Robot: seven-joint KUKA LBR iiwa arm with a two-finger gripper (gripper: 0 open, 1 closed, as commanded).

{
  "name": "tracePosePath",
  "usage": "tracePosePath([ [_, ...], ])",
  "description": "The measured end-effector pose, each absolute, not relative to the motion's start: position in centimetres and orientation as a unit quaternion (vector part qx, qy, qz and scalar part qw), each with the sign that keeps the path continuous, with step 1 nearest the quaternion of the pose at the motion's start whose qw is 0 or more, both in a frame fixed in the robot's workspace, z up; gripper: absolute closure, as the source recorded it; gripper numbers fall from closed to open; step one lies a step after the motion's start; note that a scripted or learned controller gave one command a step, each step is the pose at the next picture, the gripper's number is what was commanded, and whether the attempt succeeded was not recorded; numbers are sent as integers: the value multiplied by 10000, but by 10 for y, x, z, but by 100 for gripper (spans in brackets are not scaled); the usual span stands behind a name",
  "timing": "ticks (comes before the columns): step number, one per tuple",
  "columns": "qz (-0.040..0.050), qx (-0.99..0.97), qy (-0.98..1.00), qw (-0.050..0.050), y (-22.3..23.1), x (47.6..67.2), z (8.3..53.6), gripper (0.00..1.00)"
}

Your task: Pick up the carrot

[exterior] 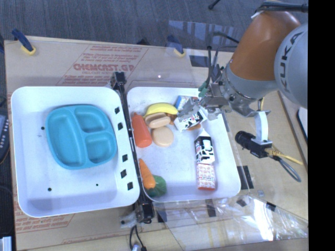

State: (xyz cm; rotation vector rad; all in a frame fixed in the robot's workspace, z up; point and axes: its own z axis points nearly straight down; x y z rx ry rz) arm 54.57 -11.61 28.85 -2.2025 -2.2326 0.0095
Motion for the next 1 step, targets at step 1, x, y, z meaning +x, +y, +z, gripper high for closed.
tracePosePath([
  [1,59,-6884,-7253,58,-74,521,207,0],
])
